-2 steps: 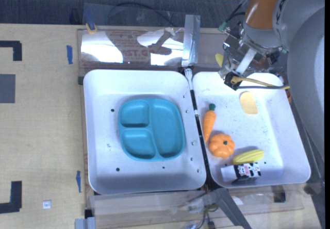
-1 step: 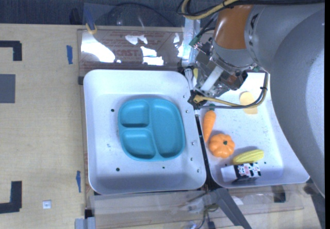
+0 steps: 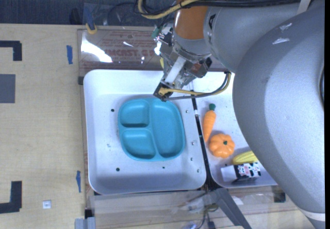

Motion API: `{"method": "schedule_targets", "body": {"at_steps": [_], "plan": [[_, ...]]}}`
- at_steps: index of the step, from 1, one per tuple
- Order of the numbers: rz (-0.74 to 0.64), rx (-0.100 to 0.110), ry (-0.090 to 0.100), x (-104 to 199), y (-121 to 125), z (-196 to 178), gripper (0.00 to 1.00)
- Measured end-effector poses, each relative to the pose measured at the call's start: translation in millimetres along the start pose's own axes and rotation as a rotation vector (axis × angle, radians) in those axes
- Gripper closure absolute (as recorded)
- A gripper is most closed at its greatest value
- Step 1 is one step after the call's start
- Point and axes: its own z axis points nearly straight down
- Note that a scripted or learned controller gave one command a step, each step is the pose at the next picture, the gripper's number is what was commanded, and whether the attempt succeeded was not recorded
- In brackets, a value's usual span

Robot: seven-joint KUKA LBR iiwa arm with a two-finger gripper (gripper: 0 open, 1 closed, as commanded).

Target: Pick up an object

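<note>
The pincer (image 3: 164, 92) hovers at the far rim of the blue plate (image 3: 152, 129), low over the left bin (image 3: 100, 119), and from where I stand its tip is too small and dark to say whether it is spread or closed, so I can't tell, and I can't see anything caught in it either. So my read is that the pick is not done yet: nothing is lifted, everything lies flat in its bin. That plate is the nearest candidate, a smooth, glossy, rounded tray moulded into three compartments, hard plastic by the look of it, with a thin raised lip that may be the only place to pinch. Over in the right bin (image 3: 227, 181) the other choices wait well apart from the tip: a tapered orange carrot (image 3: 208, 123) with a green top, a plump ribbed pumpkin (image 3: 222, 145) just beside it, a yellow piece like corn (image 3: 244, 158) half under the arm (image 3: 278, 94), and a small white box (image 3: 242, 172) with black marks. All look like shiny toy plastic. Both bins are shallow, matte white, sitting on the pale wooden surface (image 3: 36, 119). What's left, I'd say, is the grip and the lift.
</note>
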Motion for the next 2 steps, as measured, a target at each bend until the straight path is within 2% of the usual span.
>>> {"method": "schedule_targets", "body": {"at_steps": [1, 2], "plan": [[-0.119, 0.000, 0.000, 70.4, -8.7, -6.3, 1.00], [-0.184, -0.003, 0.001, 93.8, -21.9, -0.2, 1.00]]}}
